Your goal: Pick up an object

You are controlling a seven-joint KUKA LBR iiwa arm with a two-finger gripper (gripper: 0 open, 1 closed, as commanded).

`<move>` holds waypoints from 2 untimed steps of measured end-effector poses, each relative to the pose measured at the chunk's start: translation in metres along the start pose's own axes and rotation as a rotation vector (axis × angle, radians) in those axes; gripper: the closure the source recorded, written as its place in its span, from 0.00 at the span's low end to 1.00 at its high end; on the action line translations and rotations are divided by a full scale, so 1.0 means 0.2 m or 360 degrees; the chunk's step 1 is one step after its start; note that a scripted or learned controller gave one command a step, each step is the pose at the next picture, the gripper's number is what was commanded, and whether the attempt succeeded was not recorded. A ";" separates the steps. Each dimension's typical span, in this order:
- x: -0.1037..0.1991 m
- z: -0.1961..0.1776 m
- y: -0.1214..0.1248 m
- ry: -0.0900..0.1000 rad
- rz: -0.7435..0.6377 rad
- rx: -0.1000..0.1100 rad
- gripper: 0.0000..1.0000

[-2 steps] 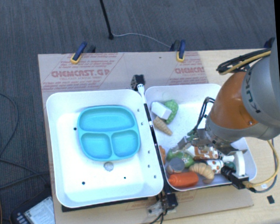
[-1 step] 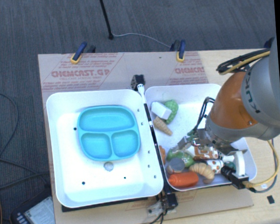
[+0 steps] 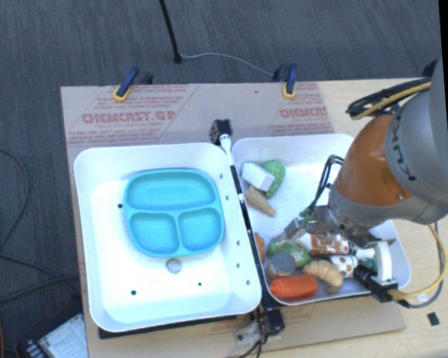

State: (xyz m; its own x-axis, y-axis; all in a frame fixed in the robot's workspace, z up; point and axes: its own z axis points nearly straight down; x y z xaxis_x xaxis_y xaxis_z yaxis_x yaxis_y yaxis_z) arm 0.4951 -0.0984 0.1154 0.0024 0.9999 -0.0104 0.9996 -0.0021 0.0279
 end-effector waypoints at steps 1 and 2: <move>0.00 0.00 0.00 0.0000 0.0000 0.0000 0.00; 0.00 0.00 0.00 -0.0001 0.0000 -0.0001 0.00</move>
State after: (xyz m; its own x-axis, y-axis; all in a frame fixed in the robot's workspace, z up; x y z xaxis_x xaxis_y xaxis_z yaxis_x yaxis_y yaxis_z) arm 0.4954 -0.0985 0.1154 0.0025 0.9999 -0.0108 0.9996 -0.0022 0.0287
